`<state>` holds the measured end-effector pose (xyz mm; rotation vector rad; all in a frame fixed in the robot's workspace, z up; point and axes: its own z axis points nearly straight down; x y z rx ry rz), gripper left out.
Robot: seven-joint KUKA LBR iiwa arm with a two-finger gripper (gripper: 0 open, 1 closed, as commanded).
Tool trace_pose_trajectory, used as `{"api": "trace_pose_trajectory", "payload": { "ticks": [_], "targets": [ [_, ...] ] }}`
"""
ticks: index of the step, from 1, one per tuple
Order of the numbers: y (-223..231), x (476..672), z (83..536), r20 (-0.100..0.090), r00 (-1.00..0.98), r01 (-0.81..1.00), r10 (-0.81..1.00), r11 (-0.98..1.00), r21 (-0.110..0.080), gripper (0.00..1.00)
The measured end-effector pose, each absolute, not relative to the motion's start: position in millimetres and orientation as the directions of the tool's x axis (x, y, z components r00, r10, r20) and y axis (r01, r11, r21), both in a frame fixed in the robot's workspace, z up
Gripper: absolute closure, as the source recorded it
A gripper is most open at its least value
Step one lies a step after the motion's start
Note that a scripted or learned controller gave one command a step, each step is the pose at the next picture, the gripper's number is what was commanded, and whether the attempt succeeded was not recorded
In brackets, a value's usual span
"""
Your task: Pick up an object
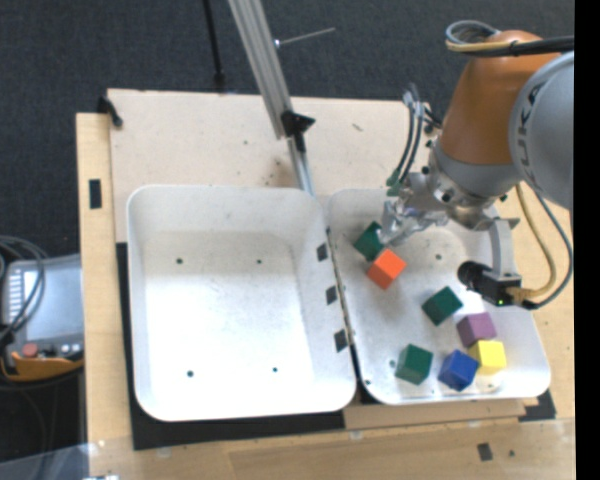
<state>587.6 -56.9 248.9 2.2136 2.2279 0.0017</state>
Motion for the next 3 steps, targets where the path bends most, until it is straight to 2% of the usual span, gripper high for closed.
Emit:
{"api": "trace_pose_trajectory", "payload": {
  "ticks": [2,3],
  "targets": [
    [35,635.5,228,0.0,-0.006,1.0,1.0,0.006,0.003,1.0],
    [93,657.5,239,0.002,-0.008,1.0,1.0,0.008,0.004,1.0]
  ]
}}
